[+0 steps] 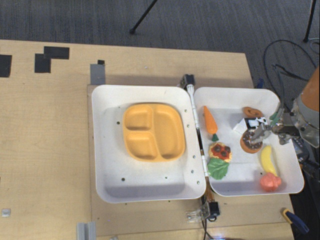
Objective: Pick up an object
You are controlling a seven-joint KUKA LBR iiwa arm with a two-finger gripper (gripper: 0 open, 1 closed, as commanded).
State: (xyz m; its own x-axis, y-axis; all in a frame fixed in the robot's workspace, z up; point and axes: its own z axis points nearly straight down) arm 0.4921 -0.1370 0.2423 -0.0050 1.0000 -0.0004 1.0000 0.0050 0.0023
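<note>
The right bin (235, 184) holds a toy carrot (210, 120), a pizza slice (220, 151), a green leaf (218, 168), a banana (268, 159), a pink fruit (270, 182) and two brown doughnut-like pieces (252, 112) (248, 142). My gripper (256, 132) reaches in from the right and hangs low over the nearer brown doughnut, between the two brown pieces. Nothing shows clearly held between its fingers.
The left bin (107, 149) holds a yellow divided plate (152, 131). A metal divider (196, 129) runs between the bins. The arm's grey wrist (300, 126) overhangs the right bin's right rim. Cables lie on the floor at the upper right.
</note>
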